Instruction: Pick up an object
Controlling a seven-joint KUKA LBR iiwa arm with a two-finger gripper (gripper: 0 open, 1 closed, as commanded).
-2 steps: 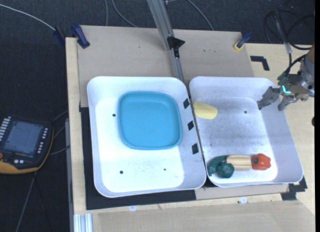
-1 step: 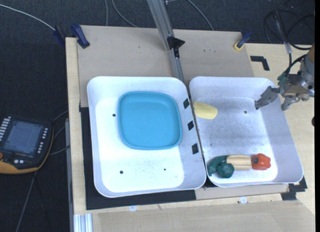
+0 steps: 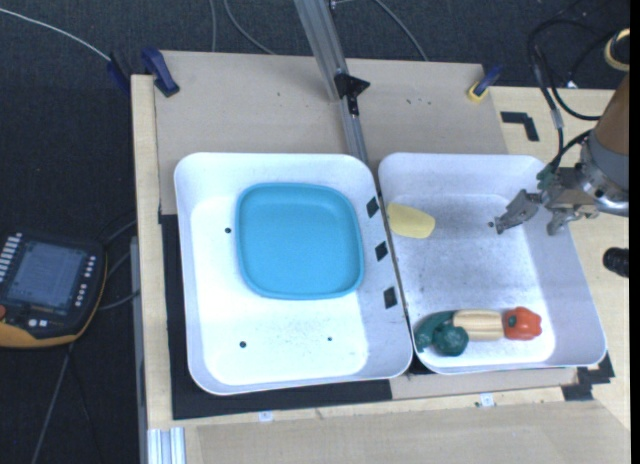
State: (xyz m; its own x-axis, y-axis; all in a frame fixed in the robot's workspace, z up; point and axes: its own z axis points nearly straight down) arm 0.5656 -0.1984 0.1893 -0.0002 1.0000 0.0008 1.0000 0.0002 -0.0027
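The right bin [image 3: 565, 282] holds a pale yellow piece [image 3: 411, 220] at its upper left. Along its near wall lie a dark green item [image 3: 441, 335], a tan stick-shaped item [image 3: 479, 324] and a red item [image 3: 521, 323], touching in a row. My gripper [image 3: 526, 224] hangs over the bin's upper right part, open, with nothing between its fingers. It is well apart from the yellow piece and from the row at the near wall.
The left bin [image 3: 205, 282] carries a square blue plate [image 3: 300, 240]. A metal pole [image 3: 322, 27] slants in from the top, ending between the bins. A handheld pendant [image 3: 45, 287] lies off the bench at left. Cables run over the dark floor.
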